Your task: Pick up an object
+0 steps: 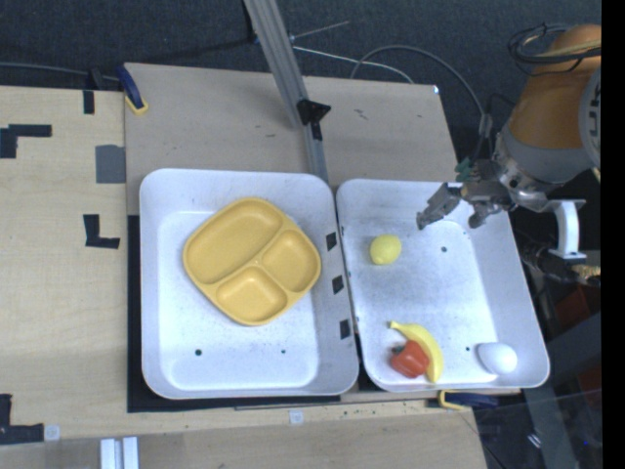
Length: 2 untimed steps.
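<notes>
Yellow ball (385, 250) well left of, below spread fingers (437, 207).

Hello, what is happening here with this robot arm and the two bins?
The arm's end effector hovers over the upper right part of the right bin, holding nothing. In that bin lie a yellow ball, a banana touching a red object, and a white object. A yellow divided plate sits in the left bin.
</notes>
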### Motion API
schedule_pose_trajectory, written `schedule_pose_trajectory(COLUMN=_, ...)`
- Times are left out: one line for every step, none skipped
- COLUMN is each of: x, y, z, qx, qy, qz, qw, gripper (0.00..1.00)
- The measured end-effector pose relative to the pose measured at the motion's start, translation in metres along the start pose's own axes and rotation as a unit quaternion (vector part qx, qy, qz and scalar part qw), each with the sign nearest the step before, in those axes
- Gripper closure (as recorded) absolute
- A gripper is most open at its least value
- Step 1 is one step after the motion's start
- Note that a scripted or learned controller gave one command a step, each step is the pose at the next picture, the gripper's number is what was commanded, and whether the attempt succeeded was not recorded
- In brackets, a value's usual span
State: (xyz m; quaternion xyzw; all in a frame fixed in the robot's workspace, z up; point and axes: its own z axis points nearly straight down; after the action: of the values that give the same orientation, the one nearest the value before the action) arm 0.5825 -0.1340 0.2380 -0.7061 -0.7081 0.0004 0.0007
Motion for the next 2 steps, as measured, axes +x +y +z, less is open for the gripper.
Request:
schedule_pose_trajectory(x=0.0, y=0.0, z=0.0, qx=0.0, qy=0.0, qz=0.0, qw=1.0, gripper=0.0)
schedule_pose_trajectory(x=-0.004, y=-0.002, z=0.044, qx=0.002, qy=-0.001, qz=0.001, qw=1.0, gripper=0.0)
